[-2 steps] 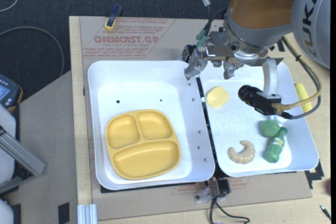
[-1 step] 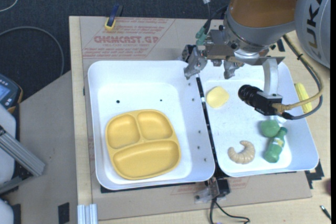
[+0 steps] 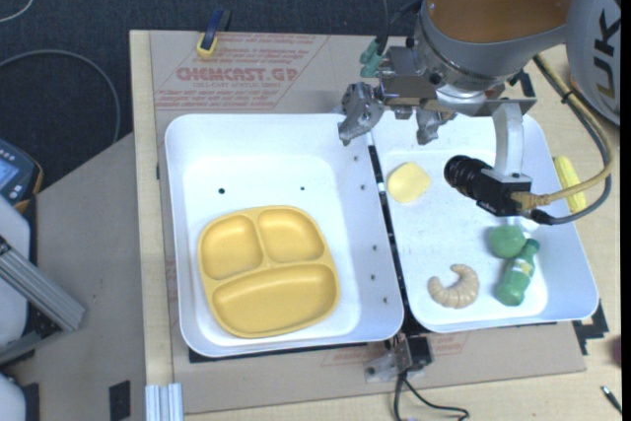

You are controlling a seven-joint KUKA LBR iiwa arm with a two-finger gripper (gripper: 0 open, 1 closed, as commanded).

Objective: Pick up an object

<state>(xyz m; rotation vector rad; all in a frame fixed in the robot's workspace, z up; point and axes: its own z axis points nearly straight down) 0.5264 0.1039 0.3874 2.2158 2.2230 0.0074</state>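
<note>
My gripper [image 3: 391,127] hangs over the far end of the divider between the two bins, its two fingers [image 3: 355,121] spread apart, open, with nothing between them. Just in front of it, in the right bin [image 3: 562,296], lies a pale yellow rounded piece [image 3: 407,182]. Nearer the front of that bin are a tan shrimp-shaped toy [image 3: 455,286], a green bottle [image 3: 517,273] and a green lump [image 3: 506,240] touching the bottle's top. A yellow stick [image 3: 569,182] lies along the bin's right side.
The left bin [image 3: 187,173] holds a yellow divided plate [image 3: 268,268]. A black cylinder [image 3: 483,184] with a cable, fixed to the arm, juts over the right bin. A blue-and-yellow clip [image 3: 211,33] lies on the cardboard behind the bins.
</note>
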